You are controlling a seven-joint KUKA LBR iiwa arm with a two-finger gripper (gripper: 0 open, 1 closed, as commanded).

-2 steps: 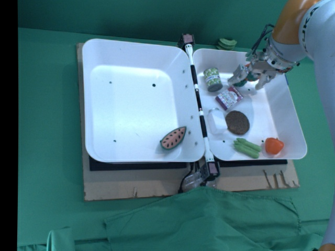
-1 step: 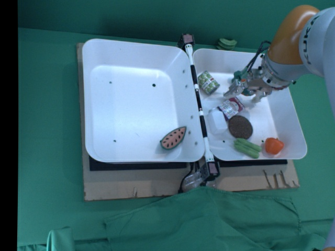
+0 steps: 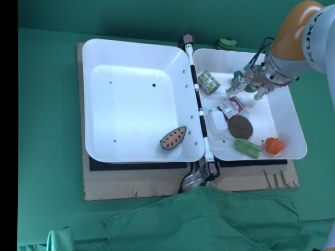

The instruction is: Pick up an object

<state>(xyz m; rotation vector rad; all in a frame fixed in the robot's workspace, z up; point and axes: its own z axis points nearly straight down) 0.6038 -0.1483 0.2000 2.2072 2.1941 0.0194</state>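
My gripper (image 3: 242,86) hangs over the right bin (image 3: 293,120), its fingers pointing left and spread apart with nothing between them. Just below it lies a red and white packet (image 3: 231,107). Left of the gripper a green can (image 3: 208,81) lies on its side. Lower in the bin sit a brown round patty (image 3: 240,126), a white block (image 3: 218,122), a green pod (image 3: 247,147) and an orange pepper (image 3: 273,146). In the left bin (image 3: 131,67) a watermelon slice (image 3: 173,138) rests near the front right corner.
A divider rail (image 3: 198,103) with clamps runs between the two bins. A green item (image 3: 227,44) lies on the cloth behind the right bin. Crumpled green fabric (image 3: 209,218) covers the front of the bench.
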